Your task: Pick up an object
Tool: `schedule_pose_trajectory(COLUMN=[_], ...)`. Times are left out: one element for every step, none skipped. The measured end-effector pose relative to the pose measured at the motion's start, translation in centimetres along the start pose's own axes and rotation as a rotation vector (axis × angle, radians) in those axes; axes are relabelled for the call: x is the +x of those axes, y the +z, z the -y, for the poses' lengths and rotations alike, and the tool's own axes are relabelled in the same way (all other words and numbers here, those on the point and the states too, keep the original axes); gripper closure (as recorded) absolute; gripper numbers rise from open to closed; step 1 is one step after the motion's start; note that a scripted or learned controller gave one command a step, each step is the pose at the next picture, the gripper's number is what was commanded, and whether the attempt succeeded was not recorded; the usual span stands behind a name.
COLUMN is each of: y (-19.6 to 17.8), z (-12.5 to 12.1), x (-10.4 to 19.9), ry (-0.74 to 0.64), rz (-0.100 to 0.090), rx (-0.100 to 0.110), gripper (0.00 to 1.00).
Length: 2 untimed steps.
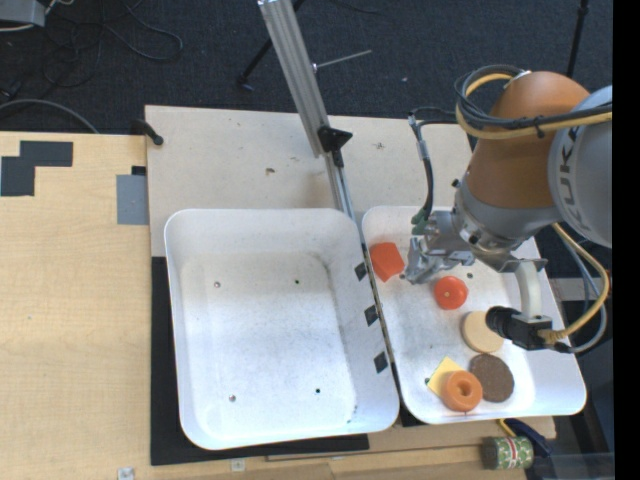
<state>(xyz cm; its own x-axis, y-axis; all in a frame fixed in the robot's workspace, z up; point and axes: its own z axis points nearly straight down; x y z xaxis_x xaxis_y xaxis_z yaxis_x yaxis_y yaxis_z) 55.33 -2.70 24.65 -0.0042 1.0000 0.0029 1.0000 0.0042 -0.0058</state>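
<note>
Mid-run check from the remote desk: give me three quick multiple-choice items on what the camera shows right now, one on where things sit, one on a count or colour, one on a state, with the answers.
1. Which bin holds the objects?
A. The larger one on the view's left
B. The smaller one on the view's right
C. Both alike

2. What colour is the block beside the gripper?
A. Orange-red
B. Blue
C. Green

3. Where is the gripper?
A. Over the bench outside the bins
B. Low inside the right bin
C. Over the left bin

Answers:
1. B, since the orange-red block, red cup, tan disc, brown disc and orange ring all lie in the right bin.
2. A, its faces show orange-red.
3. B, the gripper sits between block and cup.
</note>
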Motion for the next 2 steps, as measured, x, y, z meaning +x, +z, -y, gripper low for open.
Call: schedule_pose_trajectory(y=[1.4, 2.6], z=[1.4, 2.4], x=[4.5, 9.6], ry=[0.001, 0.0], rz=[0.001, 0.001], rx=[0.001, 0.001], gripper=[1.0, 1.0])
